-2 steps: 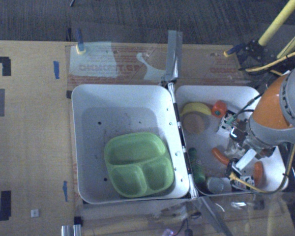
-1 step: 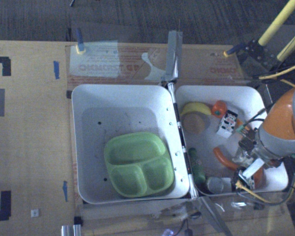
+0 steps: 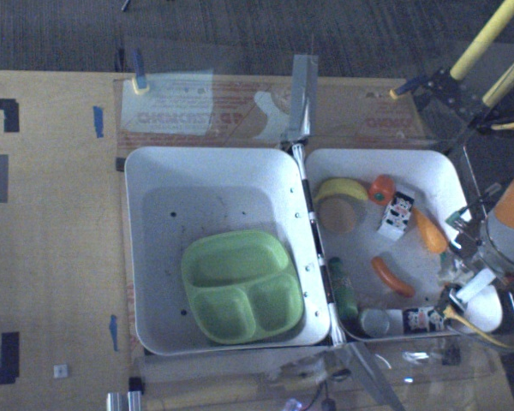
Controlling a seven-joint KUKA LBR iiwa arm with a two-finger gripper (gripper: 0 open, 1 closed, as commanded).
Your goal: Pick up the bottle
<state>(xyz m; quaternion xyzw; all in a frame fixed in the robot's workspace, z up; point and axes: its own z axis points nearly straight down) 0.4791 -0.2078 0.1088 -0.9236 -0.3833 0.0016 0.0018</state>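
Gripper [image 3: 463,294] at right bin's [image 3: 445,168] right edge; finger spread can't be told, nothing visibly held. Bottle [image 3: 343,291] lies green along that bin's left wall, well apart from gripper. Left bin [image 3: 154,169] holds green tray [image 3: 240,285]. Tan bench [image 3: 51,255], dark carpet [image 3: 240,15] beyond.

Grey arm [image 3: 507,229] with an orange band above the wrist; blurred white housing and perhaps a yellow cable below.
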